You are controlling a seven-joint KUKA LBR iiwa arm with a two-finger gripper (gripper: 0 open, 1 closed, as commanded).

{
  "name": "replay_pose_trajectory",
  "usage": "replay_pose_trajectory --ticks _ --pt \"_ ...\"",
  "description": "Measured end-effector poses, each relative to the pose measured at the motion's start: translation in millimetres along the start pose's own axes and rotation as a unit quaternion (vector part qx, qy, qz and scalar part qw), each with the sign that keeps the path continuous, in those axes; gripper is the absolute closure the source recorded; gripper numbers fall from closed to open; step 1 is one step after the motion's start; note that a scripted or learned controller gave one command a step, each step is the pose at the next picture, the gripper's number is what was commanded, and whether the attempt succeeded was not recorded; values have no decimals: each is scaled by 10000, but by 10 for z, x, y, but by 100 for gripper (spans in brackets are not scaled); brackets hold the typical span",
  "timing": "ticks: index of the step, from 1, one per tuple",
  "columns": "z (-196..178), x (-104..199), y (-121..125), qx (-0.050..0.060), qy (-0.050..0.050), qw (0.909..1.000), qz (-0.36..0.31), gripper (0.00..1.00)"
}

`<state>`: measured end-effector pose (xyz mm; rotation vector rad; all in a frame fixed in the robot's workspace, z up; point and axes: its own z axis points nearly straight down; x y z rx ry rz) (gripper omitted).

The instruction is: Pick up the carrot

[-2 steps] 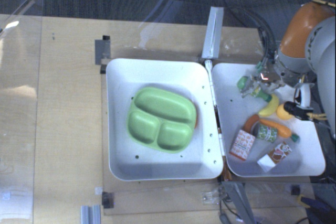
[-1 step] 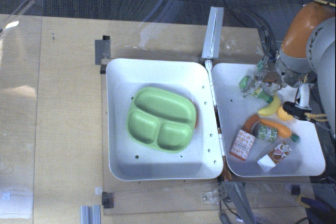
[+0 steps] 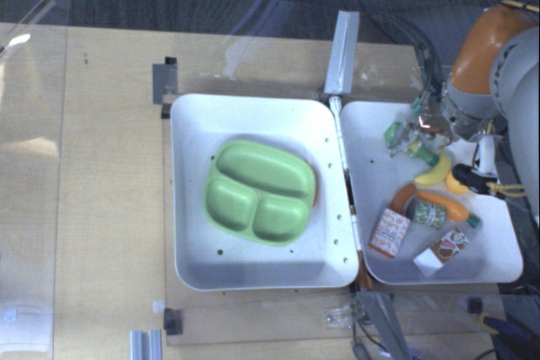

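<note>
1 carrot (image 3: pixel 443 206) lies well below the hand (image 3: pixel 422 124); its grip state cannot be told.

Quick count: two white bins on the worktop, the left bin (image 3: pixel 190 181) and the right bin (image 3: pixel 371 131). One green divided plate (image 3: pixel 260 191) with three compartments sits in the left one. In the right bin there's one carrot (image 3: pixel 445 206), one banana (image 3: pixel 434 173), one small can (image 3: pixel 428 215), two little cartons (image 3: pixel 389 233) (image 3: pixel 449 246), and some green bits near the top I can't count.
</note>
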<state>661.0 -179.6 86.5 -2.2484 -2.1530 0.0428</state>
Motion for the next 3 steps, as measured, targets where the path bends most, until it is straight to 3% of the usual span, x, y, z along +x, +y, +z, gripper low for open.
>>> replay_pose_trajectory --ticks 1,2,3 --pt "0 -197 25 -3 38 9996 -277 0" --pt "1 -230 22 21 46 10000 -60 0" --pt "3 -220 15 -15 -4 9995 -310 0"
